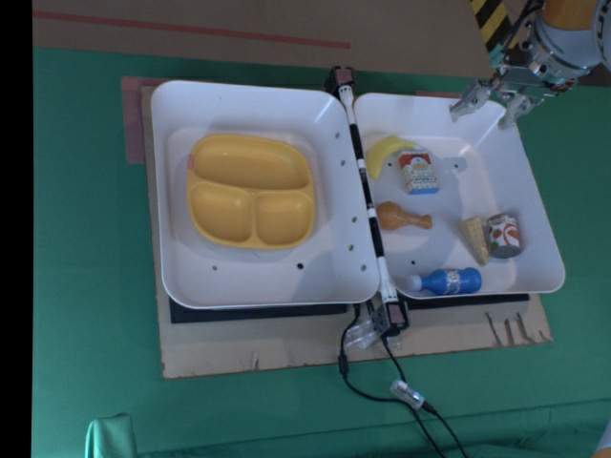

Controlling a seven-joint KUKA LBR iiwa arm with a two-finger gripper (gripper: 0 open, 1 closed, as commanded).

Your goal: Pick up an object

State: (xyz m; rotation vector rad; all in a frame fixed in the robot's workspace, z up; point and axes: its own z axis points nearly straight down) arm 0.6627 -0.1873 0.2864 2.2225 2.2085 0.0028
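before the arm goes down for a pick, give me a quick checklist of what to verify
1. Gripper empty: ok, nothing between its spread fingers.
2. Gripper over a target: not ok, it hangs at the right bin's far rim, not above any object.
3. Targets present in right bin: ok, banana, small carton, chicken drumstick, corn cob, can, blue bottle.
4. Room around a target: ok for the drumstick, which lies apart; not ok for corn and can, which touch.
5. Left bin: holds a yellow divided plate.

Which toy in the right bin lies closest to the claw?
The small carton, just beside the yellow banana; the claw hangs over the bin's far rim, the other toys lie farther toward the front.
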